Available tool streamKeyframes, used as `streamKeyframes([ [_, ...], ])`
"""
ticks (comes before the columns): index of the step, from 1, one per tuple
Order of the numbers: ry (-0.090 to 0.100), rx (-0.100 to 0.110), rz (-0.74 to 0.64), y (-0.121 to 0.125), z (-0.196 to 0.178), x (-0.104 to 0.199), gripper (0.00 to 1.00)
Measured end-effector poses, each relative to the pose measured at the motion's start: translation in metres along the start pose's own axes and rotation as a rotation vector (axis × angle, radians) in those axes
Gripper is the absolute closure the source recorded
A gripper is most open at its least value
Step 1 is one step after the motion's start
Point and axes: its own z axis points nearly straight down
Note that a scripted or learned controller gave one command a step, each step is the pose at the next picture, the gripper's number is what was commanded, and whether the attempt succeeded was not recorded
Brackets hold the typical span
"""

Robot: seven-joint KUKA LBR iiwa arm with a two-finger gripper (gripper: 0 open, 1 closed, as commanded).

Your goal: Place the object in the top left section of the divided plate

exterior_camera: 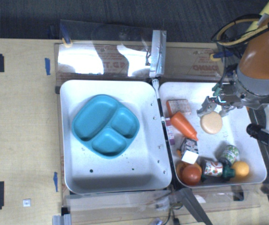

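The blue divided plate (105, 124) lies tilted in the left bin (73, 172), with one long section and two smaller ones, all bare. My gripper (215, 108) hangs over the upper middle of the right bin (256, 172). It is open, its fingertips spread just above a tan round disc (212, 124). Nothing sits between the fingers. An orange carrot (183, 124) lies to the left of the disc.
A pink-and-white packet (178, 106) lies at the right bin's upper left. Along its front edge are a tomato (190, 173), a small bottle (215, 169), a green-topped can (230, 153) and an orange ball (240, 168). Yellow and black cables (237, 29) loop above the arm.
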Motion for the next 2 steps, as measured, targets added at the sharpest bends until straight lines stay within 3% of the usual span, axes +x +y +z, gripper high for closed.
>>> streamKeyframes([
  [1,-0.001,-0.002,0.064,0.014,0.005,-0.022,1.0],
  [2,0.003,0.004,-0.313,0.014,0.057,0.017,1.0],
])
